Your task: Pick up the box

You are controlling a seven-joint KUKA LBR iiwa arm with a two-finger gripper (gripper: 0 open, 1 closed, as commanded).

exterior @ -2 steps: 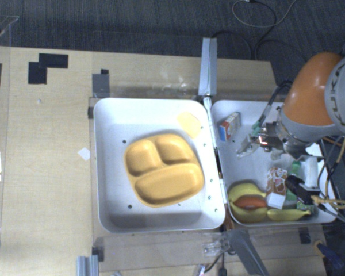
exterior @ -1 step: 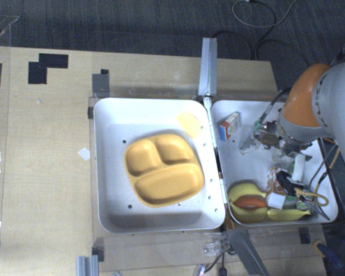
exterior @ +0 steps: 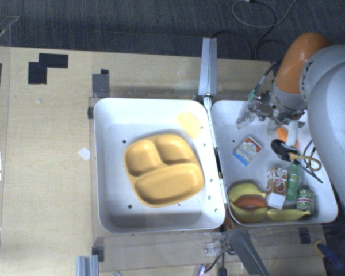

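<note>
The gripper (exterior: 254, 109), its opening not discernible, hangs over the right bin (exterior: 224, 119) just above the box (exterior: 247, 150), which lies ungrasped, lifting remaining.

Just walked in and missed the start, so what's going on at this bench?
A robot arm reaches in from the right over the right bin, its hand hovering near the bin's far end. Its target, a small box, lies on the bin floor just below the hand, not yet picked up. Bananas and other small items crowd the near end. The left bin holds a yellow tray.
</note>
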